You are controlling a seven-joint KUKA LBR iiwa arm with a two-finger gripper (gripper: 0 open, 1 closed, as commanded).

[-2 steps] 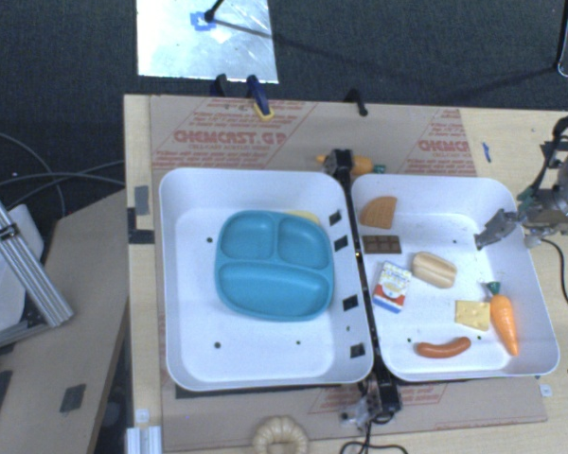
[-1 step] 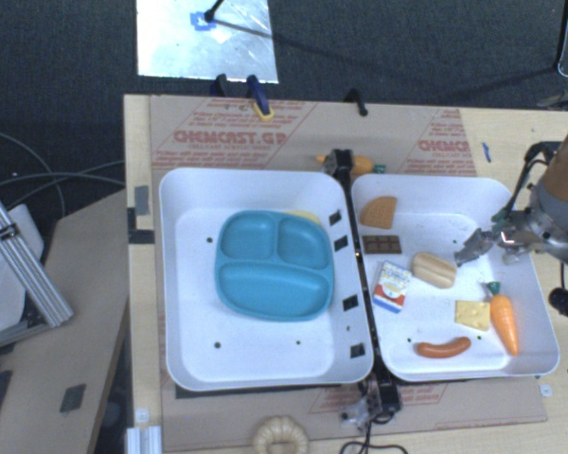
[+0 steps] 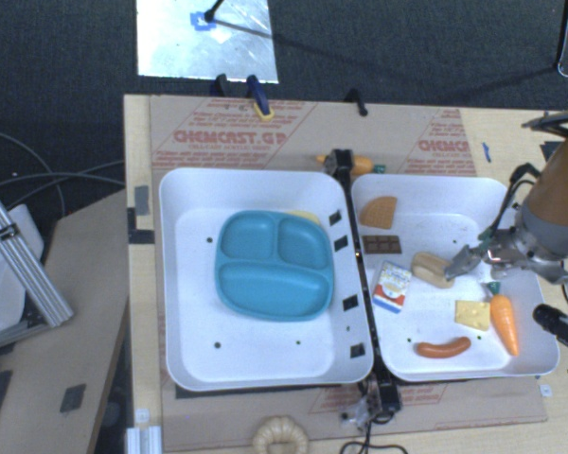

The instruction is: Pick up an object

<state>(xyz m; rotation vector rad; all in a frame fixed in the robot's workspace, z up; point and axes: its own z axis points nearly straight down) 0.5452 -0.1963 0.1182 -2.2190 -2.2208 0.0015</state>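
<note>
The tool (image 3: 466,258) reaches in from the right over the right bin (image 3: 426,362), its dark tip low and just beside a small tan, loaf-shaped piece (image 3: 432,270); whether its tip is spread or closed cannot be told, since that end is dark and blurred against the white floor, and nothing is seen gripped in it. The tan piece lies near the middle of the right bin, rounded, pale brown, lying flat (it looks like toy bread, though the detail is too soft to be sure). Around it lie a brown wedge (image 3: 380,212) toward the far corner, a dark chocolate-like bar (image 3: 381,245), a small white carton with red and blue print (image 3: 391,287), a yellow cheese slice (image 3: 471,314), an orange carrot (image 3: 505,323) touching the cheese's edge, and a reddish sausage (image 3: 442,349) near the front wall. The left bin (image 3: 194,367) holds a blue divided plate (image 3: 274,264), with a pale yellow thing peeking out behind its far rim, mostly hidden. The arm's grey body and orange band (image 3: 560,193) are cut off by the right edge. A beige ring (image 3: 280,435) lies on the table (image 3: 293,126) in front of the bins.
</note>
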